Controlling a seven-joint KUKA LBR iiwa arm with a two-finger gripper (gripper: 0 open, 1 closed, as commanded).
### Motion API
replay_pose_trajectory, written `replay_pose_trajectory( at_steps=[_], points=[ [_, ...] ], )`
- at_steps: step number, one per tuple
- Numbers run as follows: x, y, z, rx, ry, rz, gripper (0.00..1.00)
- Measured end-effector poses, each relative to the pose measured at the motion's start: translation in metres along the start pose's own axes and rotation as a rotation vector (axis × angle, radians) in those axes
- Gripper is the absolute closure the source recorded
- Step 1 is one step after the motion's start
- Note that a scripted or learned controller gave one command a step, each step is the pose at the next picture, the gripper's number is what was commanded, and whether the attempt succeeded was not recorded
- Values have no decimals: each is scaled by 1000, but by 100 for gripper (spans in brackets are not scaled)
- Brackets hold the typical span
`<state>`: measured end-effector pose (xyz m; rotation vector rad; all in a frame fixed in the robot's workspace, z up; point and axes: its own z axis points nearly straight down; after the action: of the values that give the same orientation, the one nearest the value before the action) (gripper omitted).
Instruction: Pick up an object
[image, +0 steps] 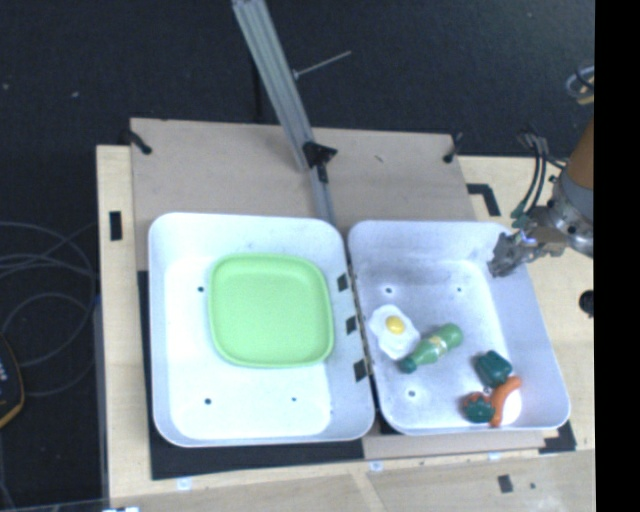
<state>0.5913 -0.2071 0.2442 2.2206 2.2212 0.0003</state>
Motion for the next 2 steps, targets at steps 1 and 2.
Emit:
replay_pose_trajectory(
  at_steps=[1, 2],
  points=[
    [50, -22, 1, 0, 1, -2, 100],
    [99, -22, 0, -1, 1, -4, 100]
  ],
)
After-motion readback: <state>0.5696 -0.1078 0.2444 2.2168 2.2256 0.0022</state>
